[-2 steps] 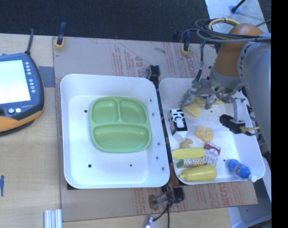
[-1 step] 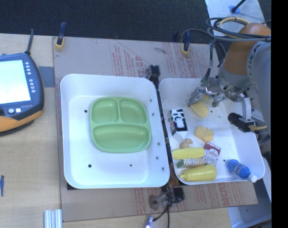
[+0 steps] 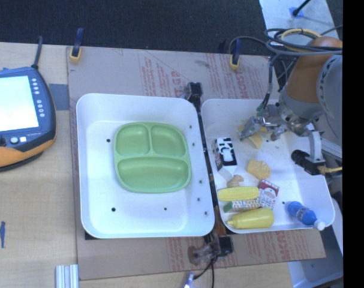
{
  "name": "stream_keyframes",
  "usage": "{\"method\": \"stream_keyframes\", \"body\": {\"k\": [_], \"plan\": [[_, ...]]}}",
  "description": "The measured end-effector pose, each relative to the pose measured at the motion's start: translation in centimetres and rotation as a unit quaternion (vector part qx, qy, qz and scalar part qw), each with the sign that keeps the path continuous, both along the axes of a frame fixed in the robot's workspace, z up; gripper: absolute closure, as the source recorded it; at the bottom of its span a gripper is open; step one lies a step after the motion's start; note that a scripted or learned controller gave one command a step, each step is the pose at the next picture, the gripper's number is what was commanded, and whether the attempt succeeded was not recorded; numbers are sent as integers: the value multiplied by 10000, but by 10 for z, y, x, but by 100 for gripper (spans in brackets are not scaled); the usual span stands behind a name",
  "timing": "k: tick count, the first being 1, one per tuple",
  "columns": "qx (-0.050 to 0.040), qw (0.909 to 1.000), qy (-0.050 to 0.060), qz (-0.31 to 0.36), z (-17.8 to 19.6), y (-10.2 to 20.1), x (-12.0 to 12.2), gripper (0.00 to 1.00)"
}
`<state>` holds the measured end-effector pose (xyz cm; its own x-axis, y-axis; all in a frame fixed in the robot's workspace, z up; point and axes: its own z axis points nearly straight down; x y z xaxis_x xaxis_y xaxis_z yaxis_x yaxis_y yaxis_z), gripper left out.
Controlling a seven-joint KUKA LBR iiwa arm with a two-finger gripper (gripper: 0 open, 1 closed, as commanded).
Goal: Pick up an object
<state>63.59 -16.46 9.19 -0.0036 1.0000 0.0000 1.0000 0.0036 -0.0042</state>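
Observation:
My gripper (image 3: 261, 129) is low over the back of the right bin (image 3: 325, 204), and its fingers stand open. A small yellow wedge (image 3: 253, 140) lies right under the fingertips, touching or nearly touching them; it is not lifted. Further forward in this bin lie a black-and-white box (image 3: 225, 152), a pale yellow chunk (image 3: 258, 169), a corn cob (image 3: 238, 193), a red-and-white packet (image 3: 268, 189), a yellow banana-like piece (image 3: 251, 219) and a blue bottle (image 3: 302, 213).
The left bin (image 3: 98, 218) holds a green divided plate (image 3: 152, 157). A teach pendant (image 3: 17, 116) lies on the bench at the far left. The grey arm with its orange band (image 3: 310, 80) and cables hang over the right bin's back right corner.

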Motion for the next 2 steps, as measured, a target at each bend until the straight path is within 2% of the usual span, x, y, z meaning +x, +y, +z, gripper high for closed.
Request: {"method": "stream_keyframes", "body": {"k": [1,2], "plan": [[12,10000,43,-19,-1,-26,18,0],[5,10000,28,-2,-1,1,19,0]]}}
